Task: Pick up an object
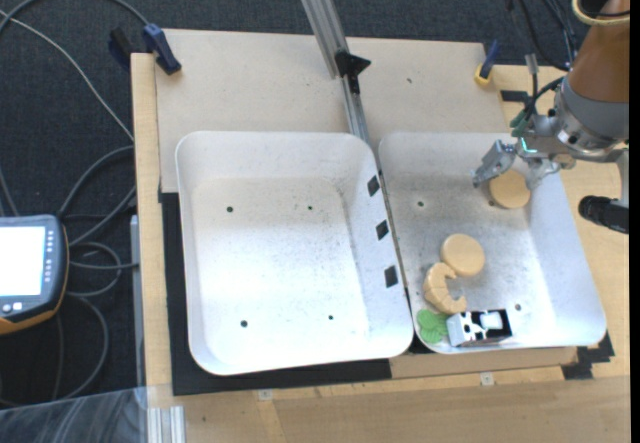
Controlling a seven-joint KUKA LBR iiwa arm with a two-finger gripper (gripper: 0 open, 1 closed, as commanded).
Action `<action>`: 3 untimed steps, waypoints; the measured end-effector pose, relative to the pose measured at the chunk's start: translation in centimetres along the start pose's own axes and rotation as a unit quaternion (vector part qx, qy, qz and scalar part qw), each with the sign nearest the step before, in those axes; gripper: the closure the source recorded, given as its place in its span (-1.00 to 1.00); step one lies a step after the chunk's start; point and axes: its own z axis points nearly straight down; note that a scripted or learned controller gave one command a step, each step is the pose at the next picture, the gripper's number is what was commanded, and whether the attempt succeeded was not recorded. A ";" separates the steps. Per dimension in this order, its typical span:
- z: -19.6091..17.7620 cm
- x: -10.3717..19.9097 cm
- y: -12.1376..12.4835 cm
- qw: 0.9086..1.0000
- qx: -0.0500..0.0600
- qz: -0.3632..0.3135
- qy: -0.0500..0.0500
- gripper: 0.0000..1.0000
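Camera view: the gripper [512, 174] is hanging over the right bin [560, 261] near its far right corner, directly above a tan disc [509, 193]. Whether its fingers are open or closed cannot be told. A second tan disc [463, 254] is lying mid-bin. A tan ring piece [442, 288], a green piece [431, 327] and a black-and-white block [480, 327] are sitting along the near edge.

a handheld screen unit [28, 268] sits left of the bench [260, 81], trailing cables [60, 146].
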 end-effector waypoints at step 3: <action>11.8 0.2 -0.6 1.000 0.001 0.000 0.000 -1.00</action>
